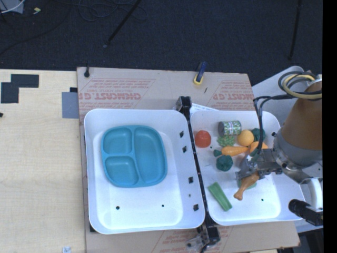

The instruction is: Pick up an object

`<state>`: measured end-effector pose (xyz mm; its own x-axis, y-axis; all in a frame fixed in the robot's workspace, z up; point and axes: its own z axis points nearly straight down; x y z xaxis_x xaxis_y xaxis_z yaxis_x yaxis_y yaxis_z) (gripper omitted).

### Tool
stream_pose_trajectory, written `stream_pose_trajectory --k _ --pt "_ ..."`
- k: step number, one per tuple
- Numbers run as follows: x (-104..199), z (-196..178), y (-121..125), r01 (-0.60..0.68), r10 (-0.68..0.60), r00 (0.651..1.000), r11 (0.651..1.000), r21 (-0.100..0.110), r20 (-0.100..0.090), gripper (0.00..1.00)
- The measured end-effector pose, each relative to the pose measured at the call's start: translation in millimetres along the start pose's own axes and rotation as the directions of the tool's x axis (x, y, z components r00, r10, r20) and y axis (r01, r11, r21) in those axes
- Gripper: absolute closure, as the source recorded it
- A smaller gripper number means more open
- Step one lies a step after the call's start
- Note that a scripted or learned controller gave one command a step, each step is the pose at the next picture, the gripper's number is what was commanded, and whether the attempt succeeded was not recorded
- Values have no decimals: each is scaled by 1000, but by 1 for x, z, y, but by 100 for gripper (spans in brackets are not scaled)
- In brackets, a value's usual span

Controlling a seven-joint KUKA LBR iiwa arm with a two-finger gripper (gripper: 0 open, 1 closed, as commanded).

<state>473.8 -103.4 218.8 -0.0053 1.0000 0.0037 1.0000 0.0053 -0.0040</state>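
Toys lie crowded in the right bin (274, 210), so the hand (251, 168) hangs low above the toy drumstick (245, 185). I cannot tell its grip.

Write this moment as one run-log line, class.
arm: over right bin | gripper: low among toy food, by brown drumstick | grasp: cannot tell | blue tray: left bin

Overhead slanted view of both bins (142, 223)
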Motion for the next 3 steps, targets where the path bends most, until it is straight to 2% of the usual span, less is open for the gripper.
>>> stream_pose_trajectory --k 1,2,3 --pt "57 -12 11 1 -1 1000 1000 -1 1 100" --pt "91 -2 33 -2 2 1000 1000 0 2 100" --pt "93 -2 16 -9 9 1000 1000 1 3 100"
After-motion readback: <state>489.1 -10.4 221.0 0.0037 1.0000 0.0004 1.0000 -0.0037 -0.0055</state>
